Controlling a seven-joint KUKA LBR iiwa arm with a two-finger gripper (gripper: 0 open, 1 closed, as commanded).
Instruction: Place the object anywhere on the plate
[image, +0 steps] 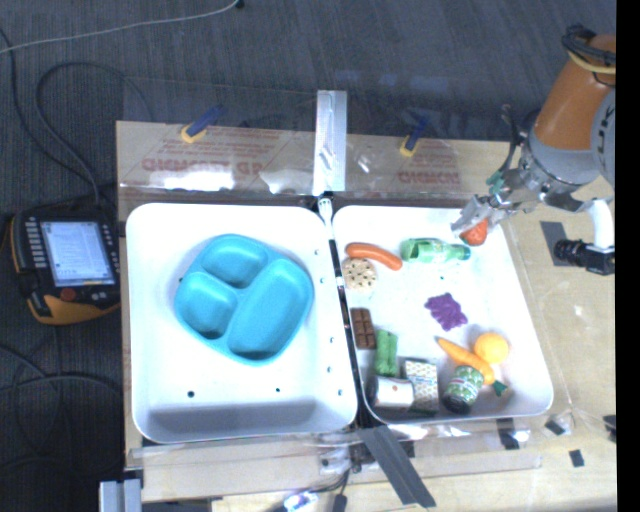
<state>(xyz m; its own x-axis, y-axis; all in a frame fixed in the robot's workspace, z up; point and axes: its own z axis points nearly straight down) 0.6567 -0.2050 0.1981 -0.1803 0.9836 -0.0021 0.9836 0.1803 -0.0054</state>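
The gripper (478, 222) hangs over the far right corner of the right bin (528, 300), reaching in from the right below the arm's orange band (572, 95). Between its fingers sits a small orange-red object (476, 234), rounded and too small to name more closely, clenched at the fingertips and lifted above the bin's far rim. The blue plate (243, 296), a three-compartment dish, lies in the middle of the left bin (160, 400), well apart from the gripper and to its left, with the dividing wall between the bins lying between them. In the right bin, just left of the gripper, a green bottle (434, 250) lies on its side; further left are a sausage (373, 256) and a round cookie (359, 273) near the dividing wall. A purple bunch of grapes (446, 311) lies in the bin's middle. Toward the near right corner are a carrot (459, 351), an orange fruit (491, 347) touching it, and a dark round item (463, 386). Along the near left side lie a chocolate bar (363, 328), a green block (386, 353) and some small boxes (405, 384). A handheld control pendant (66, 262) rests on the floor left of the bench.
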